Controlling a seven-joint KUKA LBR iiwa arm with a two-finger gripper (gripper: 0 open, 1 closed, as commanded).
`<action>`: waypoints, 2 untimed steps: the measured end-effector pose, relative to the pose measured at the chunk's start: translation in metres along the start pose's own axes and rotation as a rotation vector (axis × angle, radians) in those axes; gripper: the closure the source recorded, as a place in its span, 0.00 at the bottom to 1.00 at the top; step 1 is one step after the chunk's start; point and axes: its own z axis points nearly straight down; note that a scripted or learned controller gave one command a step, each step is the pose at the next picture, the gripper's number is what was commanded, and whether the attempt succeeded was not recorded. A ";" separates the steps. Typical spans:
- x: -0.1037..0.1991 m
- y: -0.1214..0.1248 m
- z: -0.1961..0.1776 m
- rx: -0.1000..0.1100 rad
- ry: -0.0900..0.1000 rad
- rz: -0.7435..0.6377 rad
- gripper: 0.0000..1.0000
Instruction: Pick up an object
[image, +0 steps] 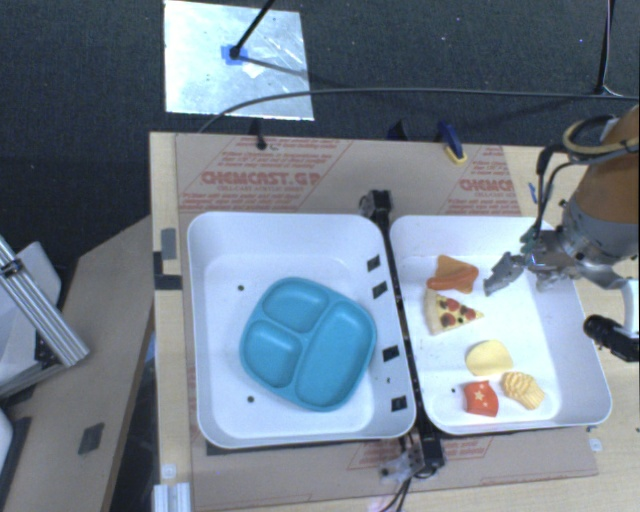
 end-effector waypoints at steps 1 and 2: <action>0.000 0.003 -0.006 -0.011 -0.002 -0.003 0.00; 0.008 0.007 0.053 -0.008 -0.001 -0.002 0.00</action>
